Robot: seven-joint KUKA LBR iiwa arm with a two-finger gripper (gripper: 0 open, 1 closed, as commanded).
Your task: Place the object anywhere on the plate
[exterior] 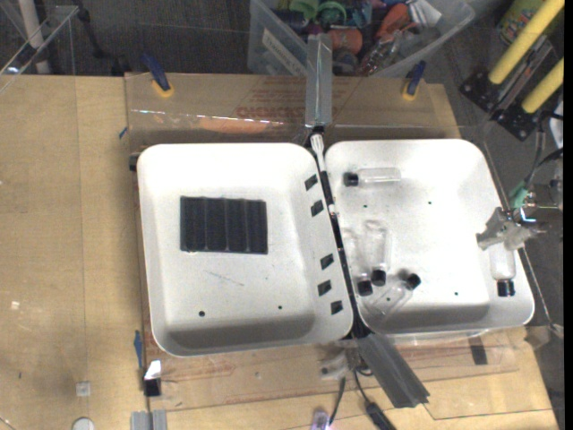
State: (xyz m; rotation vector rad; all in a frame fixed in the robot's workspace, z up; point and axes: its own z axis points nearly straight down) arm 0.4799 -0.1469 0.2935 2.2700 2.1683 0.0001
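no text, label, brand, number or sign can be read anywhere here; the bins, the bench and the tub of clutter beyond them bear no legible marking at this sharpness.

Gripper [503,232]: pale grey metal, small and angular; dark cable trailed behind its fingers; bluish-white glint beside them.

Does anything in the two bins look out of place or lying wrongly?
Yes. In the right white bin, the small clear plastic vials with black caps all lie tipped on their sides: one near the top, three heaped by the divider, one at the right edge. The black ribbed rectangular plate lies flat in the left white bin.
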